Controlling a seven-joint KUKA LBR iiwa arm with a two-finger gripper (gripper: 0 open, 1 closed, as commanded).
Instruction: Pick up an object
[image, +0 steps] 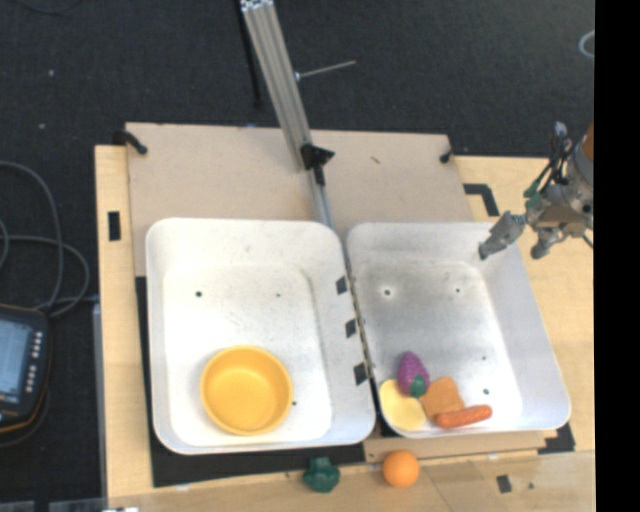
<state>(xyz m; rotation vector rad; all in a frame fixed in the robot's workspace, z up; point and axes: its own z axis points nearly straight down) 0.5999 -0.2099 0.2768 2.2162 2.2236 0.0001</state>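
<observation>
Spread wide and gripping nothing, the gripper (522, 238) hangs over the far right rim of the right bin (430, 270), one finger (497, 240) reaching in above the bin's upper right corner and the other out near the bench edge.

The pickable things lie well away from it, bunched in the near corner of that bin: a purple eggplant toy (411, 371), an orange block (441, 396) just beside it, a pale yellow disc (401, 408) touching both, and a red carrot-like piece (464, 417) against the near wall. A yellow bowl (246, 389) sits alone in the left bin (230, 270). Outside the bins, on the bench's near strip, rest an orange ball (400, 468) and a small green toy (321, 475).

The cluster is the likely trouble. With the pieces touching, a descending finger may land on top of one or wedge two together, so the close catches nothing or drags a neighbour. The pile also hugs the bin's sloped wall, where a finger could strike the rim. The flat disc looks hard to pinch, and the bowl may be too wide unless taken by its rim.
</observation>
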